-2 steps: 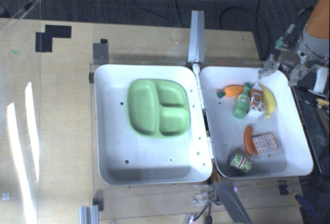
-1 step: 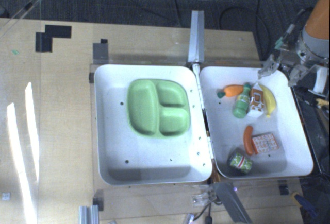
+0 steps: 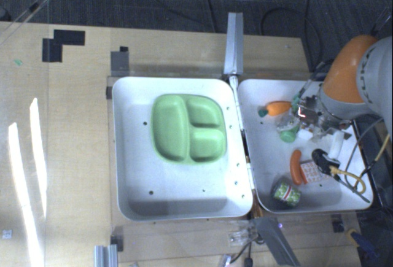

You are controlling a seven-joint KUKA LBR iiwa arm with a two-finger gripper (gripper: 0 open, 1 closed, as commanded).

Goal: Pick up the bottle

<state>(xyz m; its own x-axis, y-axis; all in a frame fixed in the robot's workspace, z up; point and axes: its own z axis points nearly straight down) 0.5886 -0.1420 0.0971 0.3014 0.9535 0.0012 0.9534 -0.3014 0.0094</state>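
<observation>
A small clear bottle (image 3: 287,132) with a greenish tint lies in the right bin (image 3: 264,155), near its upper middle. My gripper (image 3: 303,116) hangs just above and to the right of the bottle, very close to it or touching it. The wrist and its fittings cover the gap between gripper and bottle, so I cannot tell whether anything is held.
An orange carrot (image 3: 277,108) lies just up-left of the bottle. A red sausage (image 3: 296,167), a small printed box (image 3: 314,172) and a green leafy ball (image 3: 286,193) lie toward the right bin's front. The left bin (image 3: 129,155) holds a green divided plate (image 3: 188,127).
</observation>
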